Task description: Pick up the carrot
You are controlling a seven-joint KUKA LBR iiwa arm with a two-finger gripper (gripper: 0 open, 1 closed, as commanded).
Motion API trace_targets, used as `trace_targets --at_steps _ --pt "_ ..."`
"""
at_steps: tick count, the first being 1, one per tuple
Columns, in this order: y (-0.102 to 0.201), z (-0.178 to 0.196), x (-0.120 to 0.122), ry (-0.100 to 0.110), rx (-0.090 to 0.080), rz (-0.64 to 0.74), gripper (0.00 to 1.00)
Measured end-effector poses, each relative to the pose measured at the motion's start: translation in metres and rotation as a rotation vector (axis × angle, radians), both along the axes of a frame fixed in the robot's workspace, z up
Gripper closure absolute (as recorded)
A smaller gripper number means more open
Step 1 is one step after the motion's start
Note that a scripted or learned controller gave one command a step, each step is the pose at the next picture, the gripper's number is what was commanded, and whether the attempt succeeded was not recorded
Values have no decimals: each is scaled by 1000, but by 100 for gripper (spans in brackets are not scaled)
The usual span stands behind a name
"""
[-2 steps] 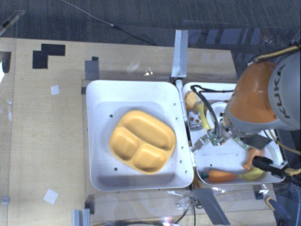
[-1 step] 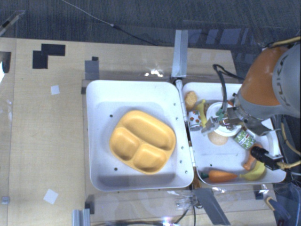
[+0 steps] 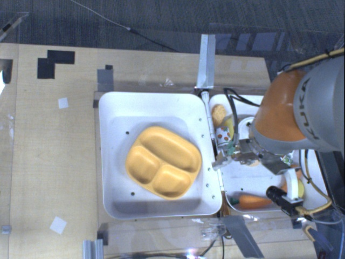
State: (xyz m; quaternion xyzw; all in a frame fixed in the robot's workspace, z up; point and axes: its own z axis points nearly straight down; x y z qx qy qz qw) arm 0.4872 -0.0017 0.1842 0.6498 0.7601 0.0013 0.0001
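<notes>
The arm (image 3: 318, 107), grey with its orange band (image 3: 280, 109), rises nearest the lens and hangs over the right bin (image 3: 242, 178), covering much of that bin's far and right parts. Its wrist points toward the wall shared with the left bin (image 3: 113, 144). The jaws are hidden under the wrist, so I cannot tell whether they are released or clenched. The carrot (image 3: 253, 201) lies flat on the floor of the right bin, along its near wall and running left to right. Its left end is near the near-left corner, its right end is hidden behind robot hardware, and it lies apart from the wrist. In the far-left corner of the same bin sits a round tan item (image 3: 218, 112), with a yellow item (image 3: 229, 127) just beside it and a small red-and-green thing (image 3: 222, 137) next to that; all three are too small to identify. The left bin holds a yellow tray (image 3: 161, 161) with three hollows, one large and two smaller, lying askew mid-floor, apart from every wall. Both bins sit on the wooden counter (image 3: 54, 161), which also bears black patches (image 3: 54, 63) and a small white square (image 3: 63, 102).
</notes>
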Motion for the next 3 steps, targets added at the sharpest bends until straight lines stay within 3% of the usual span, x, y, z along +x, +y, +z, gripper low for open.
trace_targets --at_steps 1,2,3 --pt "-89 -3 0 0 -2 -518 0" --pt "-59 0 1 0 1 -817 0" --pt "-92 78 6 -2 2 -1202 0"
